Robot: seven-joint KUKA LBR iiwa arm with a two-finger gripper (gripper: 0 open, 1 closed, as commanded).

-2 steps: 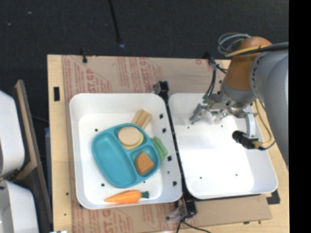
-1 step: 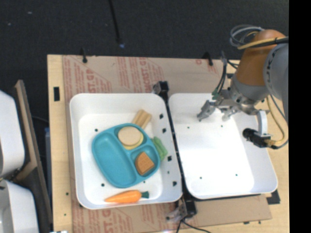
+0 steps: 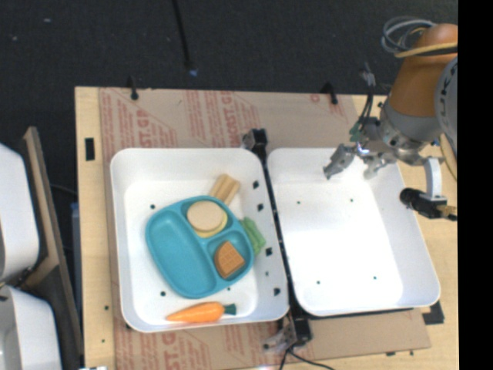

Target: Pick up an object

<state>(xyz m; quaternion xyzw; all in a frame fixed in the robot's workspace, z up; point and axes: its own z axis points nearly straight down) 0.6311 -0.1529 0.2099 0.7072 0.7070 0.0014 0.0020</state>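
Carrot [image 3: 196, 312]: lying flat along the near wall of the left bin [image 3: 127, 206], apart from the tray, so it is sitting free for a grasp from above.
Blue tray [image 3: 181, 260]: resting tilted in the middle of the left bin, serving as the holder for the small food pieces.
Brown square piece [image 3: 229, 259]: sitting inside the tray's right compartment, hemmed in by its walls.
Round biscuit [image 3: 207, 216]: lying in the tray's upper compartment, probably harder to pinch because it is flat.
Wooden block [image 3: 225, 187]: leaning just beyond the tray's far edge.
Green piece [image 3: 255, 236]: poking out beside the tray's right rim.
Right bin [image 3: 400, 284]: lying under the arm's reach.
Gripper [image 3: 356, 163]: hovering over the right bin's far edge with its fingers spread apart and holding nothing, well apart from every candidate, all of which are waiting in the left bin.
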